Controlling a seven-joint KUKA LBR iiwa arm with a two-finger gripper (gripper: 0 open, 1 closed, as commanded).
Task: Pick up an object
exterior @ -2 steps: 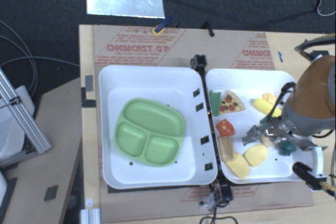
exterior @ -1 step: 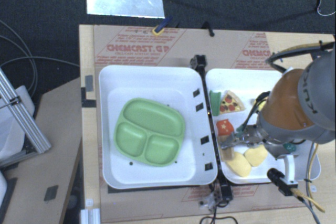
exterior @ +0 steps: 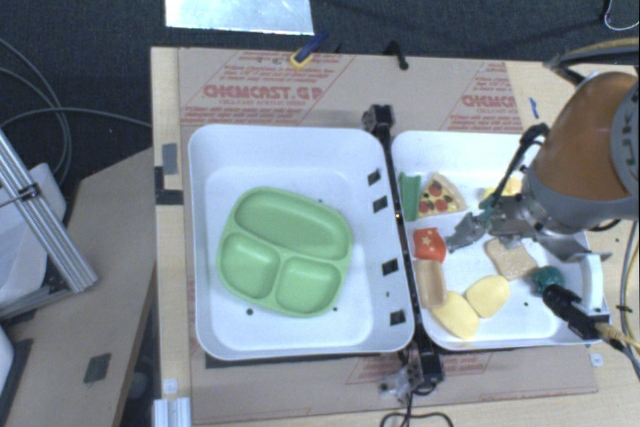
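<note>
The right bin (exterior: 465, 145) holds several toy foods. A pizza slice (exterior: 440, 196) lies beside a green piece (exterior: 410, 196), with a red piece (exterior: 429, 244) and a pale sausage shape (exterior: 431, 284) in front of them. Two yellow pieces (exterior: 487, 295) (exterior: 455, 316) sit near the front wall, and a tan bread slice (exterior: 512, 259) lies to their right. My gripper (exterior: 463, 234) reaches in from the right and hangs low over the bin's middle, just right of the red piece and below the pizza slice. I see nothing held in it.
The left bin (exterior: 290, 143) holds a green divided plate (exterior: 285, 252). A black divider (exterior: 392, 215) runs between the two bins. The arm's grey and orange body (exterior: 590, 155) covers the right bin's far right part.
</note>
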